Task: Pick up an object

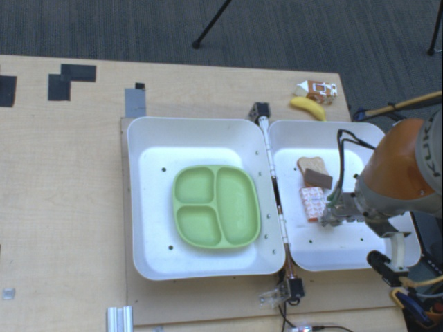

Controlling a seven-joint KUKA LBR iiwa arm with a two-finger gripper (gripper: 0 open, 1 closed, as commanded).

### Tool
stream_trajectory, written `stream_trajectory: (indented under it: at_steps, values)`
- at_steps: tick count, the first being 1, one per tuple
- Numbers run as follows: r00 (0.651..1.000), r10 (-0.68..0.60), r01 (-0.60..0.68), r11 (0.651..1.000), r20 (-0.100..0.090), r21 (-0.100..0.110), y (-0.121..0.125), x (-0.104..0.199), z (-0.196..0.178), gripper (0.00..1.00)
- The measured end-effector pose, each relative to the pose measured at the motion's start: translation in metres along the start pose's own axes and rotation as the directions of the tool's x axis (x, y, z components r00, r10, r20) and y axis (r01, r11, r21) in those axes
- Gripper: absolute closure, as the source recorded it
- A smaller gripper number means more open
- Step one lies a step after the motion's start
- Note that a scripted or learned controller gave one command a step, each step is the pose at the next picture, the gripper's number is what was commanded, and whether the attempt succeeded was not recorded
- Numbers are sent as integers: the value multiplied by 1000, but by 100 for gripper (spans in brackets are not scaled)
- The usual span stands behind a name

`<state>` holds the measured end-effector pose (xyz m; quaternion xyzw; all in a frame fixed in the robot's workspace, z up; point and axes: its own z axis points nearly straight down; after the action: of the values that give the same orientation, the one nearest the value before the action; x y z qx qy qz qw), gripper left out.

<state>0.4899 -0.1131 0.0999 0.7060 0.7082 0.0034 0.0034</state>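
1. My gripper [332, 213] is low in the right white bin [346, 254], just at three o'clock of the red-and-white packet [312, 203]; whether it is clenched or released, I cannot tell.
2. A brown slice-like piece [315, 171] sits at the packet's twelve o'clock, touching it.
3. The green divided plastic plate [216, 207] fills the left bin's middle, likely too broad to grasp easily.

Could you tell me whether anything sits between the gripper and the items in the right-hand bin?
Nothing visible does. The gripper is low over the right bin, right beside the red-and-white packet. The brown block and the bread slice lie just beyond the packet, uncovered.
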Motion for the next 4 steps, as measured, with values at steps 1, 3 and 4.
stream_trajectory:
  at_steps: [1,3,4]
  values:
    - [1000,-1,1,1000,0,0,0,0,0,0]
    - [1000,-2,2,1000,-1,-2,1,1,-10,0]
    - [1000,-4,4,1000,-1,-5,3,1,-21,100]
